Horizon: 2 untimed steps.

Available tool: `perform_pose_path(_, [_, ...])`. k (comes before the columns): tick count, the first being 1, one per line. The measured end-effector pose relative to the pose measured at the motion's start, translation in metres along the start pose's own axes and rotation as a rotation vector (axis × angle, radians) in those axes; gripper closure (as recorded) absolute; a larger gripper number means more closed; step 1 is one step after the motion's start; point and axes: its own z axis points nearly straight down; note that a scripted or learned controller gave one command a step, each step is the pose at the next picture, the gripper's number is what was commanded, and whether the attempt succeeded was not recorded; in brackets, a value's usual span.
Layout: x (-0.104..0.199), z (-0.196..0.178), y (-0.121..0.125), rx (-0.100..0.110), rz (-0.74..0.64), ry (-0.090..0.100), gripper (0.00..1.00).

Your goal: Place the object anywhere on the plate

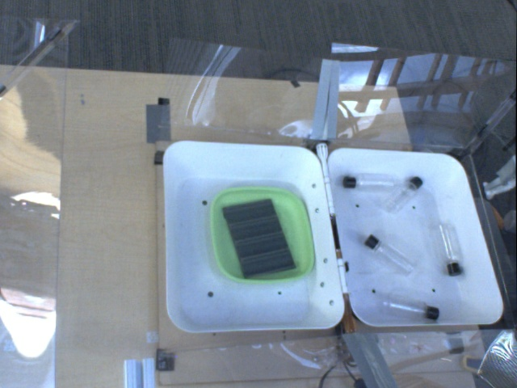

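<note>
On the wooden bench [97, 241], two shallow white bins sit side by side, touching along their inner edges. Nearest, in the right bin [477, 297], a clear vial with a black cap [412, 308] lies close to the near wall, cap to the right. Further in, a second vial [386, 250] lies slanted near that bin's middle. A third vial [448, 249] lies along the right wall with its cap towards the near side.

In the left bin [186, 281], a green square plate [220, 253] rests about in the middle. A dark grey ribbed block [258, 238] lies flat on the plate, turned a little off its edges and wholly inside its rim.

At the far side of the right bin lie two more capped vials, one [367, 182] to the left and one [402, 194] slanted just beside it.

Whether the pincer is open or closed cannot be told.
</note>
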Motion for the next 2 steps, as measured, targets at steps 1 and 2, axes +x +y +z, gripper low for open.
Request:
perform_pose_path(1, [-0.0004,-0.0475,0.0003,0.000,0.143,-0.001,0.00])
perform_pose_path(2, [0.0033,-0.0470,0.0008,0.002,0.255,-0.001,0.00])
